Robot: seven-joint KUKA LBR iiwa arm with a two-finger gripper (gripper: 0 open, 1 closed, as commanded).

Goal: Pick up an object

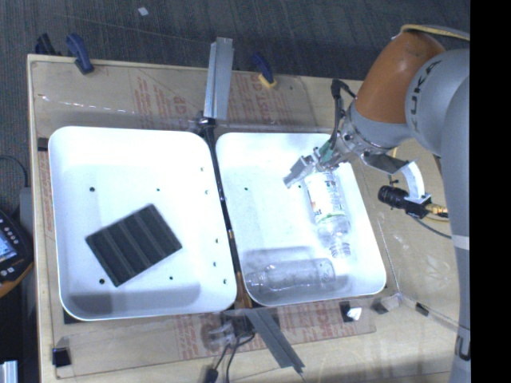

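Bottles lie flat in the right bin (239,214), likely so they stay put for grasping. The labelled bottle (328,206) sits at 3 o'clock there, clear plastic, white label, neck toward 5 o'clock. The end effector (307,168) hovers at its 12 o'clock end; its state cannot be told. A second bottle (289,274) lies at 6 o'clock.

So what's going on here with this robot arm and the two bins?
The grey KUKA arm reaches in from the right, and its pincer is down in the right bin, at the upper end of a clear plastic bottle with a label. A second clear bottle lies along that bin's near edge. A dark ribbed panel sits in the left bin.
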